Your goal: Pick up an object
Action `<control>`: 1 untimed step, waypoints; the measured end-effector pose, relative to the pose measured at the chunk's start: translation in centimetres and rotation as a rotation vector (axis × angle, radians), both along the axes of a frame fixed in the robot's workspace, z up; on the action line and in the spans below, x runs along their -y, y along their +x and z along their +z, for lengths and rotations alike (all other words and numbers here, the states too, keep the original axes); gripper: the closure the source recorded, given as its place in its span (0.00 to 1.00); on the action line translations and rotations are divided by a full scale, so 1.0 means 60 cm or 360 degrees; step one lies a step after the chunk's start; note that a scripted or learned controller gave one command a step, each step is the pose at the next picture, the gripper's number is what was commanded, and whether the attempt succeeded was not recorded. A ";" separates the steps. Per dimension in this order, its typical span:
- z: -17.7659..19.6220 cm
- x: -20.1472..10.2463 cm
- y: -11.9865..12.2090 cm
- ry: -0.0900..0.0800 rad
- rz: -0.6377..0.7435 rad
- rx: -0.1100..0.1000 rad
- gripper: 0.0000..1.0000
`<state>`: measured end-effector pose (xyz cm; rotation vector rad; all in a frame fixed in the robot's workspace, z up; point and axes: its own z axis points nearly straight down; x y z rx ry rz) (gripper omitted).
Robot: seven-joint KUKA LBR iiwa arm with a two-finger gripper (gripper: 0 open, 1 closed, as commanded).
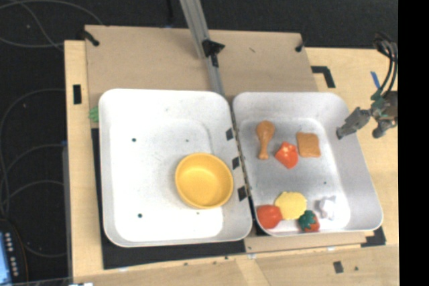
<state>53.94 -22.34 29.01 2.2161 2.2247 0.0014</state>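
Note:
The right bin holds several small toy foods. A tan drumstick, a red piece and a brown toast-like block lie in its upper middle. Along its front edge sit a yellow piece, a red round piece, a green and red piece and a small white piece. My gripper hangs at the bin's upper right rim, to the right of the brown block. Its fingers are spread apart with nothing between them.
A yellow bowl sits in the left bin near the divide between the bins. A slanted metal pole rises from behind the bins. Tan bench board surrounds both bins.

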 end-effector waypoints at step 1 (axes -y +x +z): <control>0.000 0.000 0.000 0.0000 0.0000 0.0000 0.00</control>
